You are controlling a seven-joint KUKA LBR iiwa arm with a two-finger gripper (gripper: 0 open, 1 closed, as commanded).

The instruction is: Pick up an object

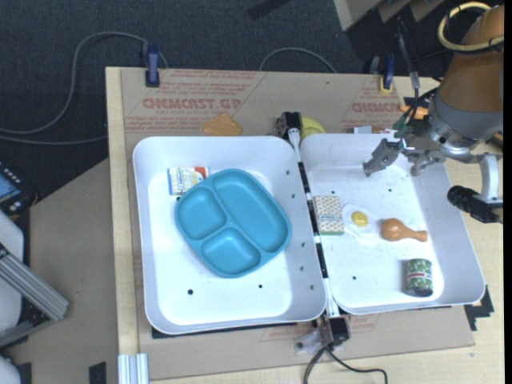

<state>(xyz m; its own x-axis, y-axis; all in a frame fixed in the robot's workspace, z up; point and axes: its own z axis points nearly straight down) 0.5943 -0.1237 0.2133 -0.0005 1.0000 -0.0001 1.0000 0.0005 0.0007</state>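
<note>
My gripper [398, 160] hovers over the far part of the right bin [456, 238], its two fingers spread open with nothing between them. Nearer the camera in that bin lie a patterned beige block [328, 214] against the left wall, a toy fried egg [358, 219], a brown drumstick-shaped toy [402, 230] and a small green can [417, 277] near the front right corner. The left bin [160, 294] holds a blue divided plate [232, 221] and a small white carton [186, 178] beside its far left edge.
Behind the bins on the bench lie an orange item [222, 124] and a yellow-green item [312, 126] beside a black clamp [288, 122]. Blue clips [151, 64] hold the bench's back edge. A raised divider [312, 230] separates the two bins.
</note>
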